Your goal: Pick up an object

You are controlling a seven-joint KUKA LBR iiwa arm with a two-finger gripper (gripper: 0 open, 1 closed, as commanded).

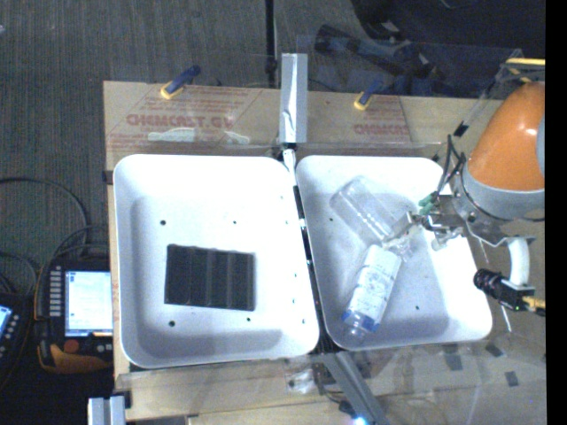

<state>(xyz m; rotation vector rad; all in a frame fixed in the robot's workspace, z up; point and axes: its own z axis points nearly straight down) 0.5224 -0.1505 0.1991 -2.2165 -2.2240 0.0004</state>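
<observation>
1. Two white bins sit side by side on the bench; the left bin holds a flat black ribbed block lying near its middle; the right bin holds two clear items.
2. One clear plastic bottle lies on its side in the right bin, its cap toward the front wall and its body slanting up toward the bin's middle; a pale label wraps its body.
3. One clear cup lies tipped over in the rear part of the right bin, just beyond the bottle's upper end; whether the two touch cannot be told.
4. One arm reaches in from the right; its orange band hangs over the right bin's right rim.
5. One gripper sits low at the right side of the bin, close to the bottle's upper end; how wide it stands cannot be told, and nothing is seen held in it.
</observation>
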